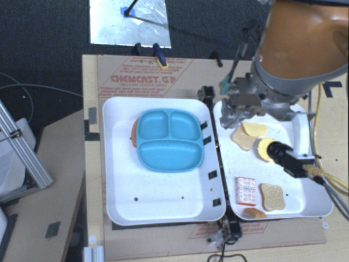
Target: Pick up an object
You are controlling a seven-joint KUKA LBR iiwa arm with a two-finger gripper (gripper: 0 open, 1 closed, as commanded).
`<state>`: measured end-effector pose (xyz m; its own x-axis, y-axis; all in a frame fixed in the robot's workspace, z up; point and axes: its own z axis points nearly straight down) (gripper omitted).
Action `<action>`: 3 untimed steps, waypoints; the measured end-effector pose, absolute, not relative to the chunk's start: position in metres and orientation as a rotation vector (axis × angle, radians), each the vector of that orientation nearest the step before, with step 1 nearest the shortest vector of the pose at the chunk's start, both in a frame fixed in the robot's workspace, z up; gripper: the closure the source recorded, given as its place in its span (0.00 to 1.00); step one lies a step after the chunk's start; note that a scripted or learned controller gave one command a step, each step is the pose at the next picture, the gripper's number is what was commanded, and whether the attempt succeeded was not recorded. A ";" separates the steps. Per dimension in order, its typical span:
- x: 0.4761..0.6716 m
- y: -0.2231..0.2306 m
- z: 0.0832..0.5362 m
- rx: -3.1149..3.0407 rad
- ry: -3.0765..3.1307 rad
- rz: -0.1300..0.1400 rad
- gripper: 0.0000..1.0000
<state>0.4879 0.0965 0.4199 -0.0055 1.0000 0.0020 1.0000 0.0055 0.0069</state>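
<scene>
Camera view: the grey arm (305, 37), its orange band broad at the upper right, reaches down to the pincer (234, 116), which hangs over the far left corner of the right bin (302, 195); whether the pincer is spread or pressed together cannot be told from here, and nothing is seen pinched in it. The left bin (117, 162) lies to the pincer's left across the divider. A foil sheet (109, 21) sits well beyond the pincer, up and to its left. A blue divided plate (169, 141) lies in the left bin, left of the pincer, with an orange thing (133, 132) peeking from under its far edge. Well below the pincer, near the right bin's front wall, lie a bread slice (271, 196) and a red-and-white packet (246, 191) side by side, with a brown piece (253, 213) at the rim. Just below and right of the pincer sit a pale yellow wedge (255, 129) and a tan piece (244, 140), touching; a yellow round thing (264, 148) lies just beyond them.
</scene>
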 end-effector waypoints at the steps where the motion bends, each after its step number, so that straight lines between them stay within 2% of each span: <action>1: 0.487 0.134 0.411 2.216 2.226 0.003 1.00; 2: 0.487 0.118 0.413 2.221 2.221 0.004 1.00; 3: 0.487 0.145 0.375 2.215 2.228 0.001 1.00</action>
<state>0.4868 0.1452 0.3753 -0.0055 1.0000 0.0008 1.0000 0.0055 0.0006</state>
